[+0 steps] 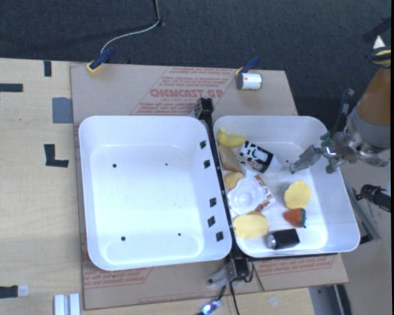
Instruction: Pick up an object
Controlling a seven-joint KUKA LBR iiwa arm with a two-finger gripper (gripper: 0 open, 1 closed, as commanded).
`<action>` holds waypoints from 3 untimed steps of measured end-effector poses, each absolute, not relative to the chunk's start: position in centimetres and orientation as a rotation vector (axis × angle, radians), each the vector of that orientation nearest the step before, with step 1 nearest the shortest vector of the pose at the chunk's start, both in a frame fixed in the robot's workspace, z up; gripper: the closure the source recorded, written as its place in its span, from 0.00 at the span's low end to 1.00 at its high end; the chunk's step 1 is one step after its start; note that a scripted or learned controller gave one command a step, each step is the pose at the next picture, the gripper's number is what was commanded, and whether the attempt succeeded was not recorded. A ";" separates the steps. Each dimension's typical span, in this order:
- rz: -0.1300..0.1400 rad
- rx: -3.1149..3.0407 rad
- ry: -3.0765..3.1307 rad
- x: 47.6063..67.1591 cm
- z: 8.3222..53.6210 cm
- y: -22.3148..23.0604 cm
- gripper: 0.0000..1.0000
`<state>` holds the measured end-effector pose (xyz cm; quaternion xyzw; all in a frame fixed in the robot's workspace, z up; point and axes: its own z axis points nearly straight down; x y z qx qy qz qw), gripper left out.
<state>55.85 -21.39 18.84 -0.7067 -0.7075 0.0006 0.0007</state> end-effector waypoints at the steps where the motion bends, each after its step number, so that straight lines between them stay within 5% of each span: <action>1: -0.007 -2.228 -2.229 56.1 10.0 -17.6 0.00; 3: -0.001 -2.215 -2.228 66.2 8.4 -13.3 0.00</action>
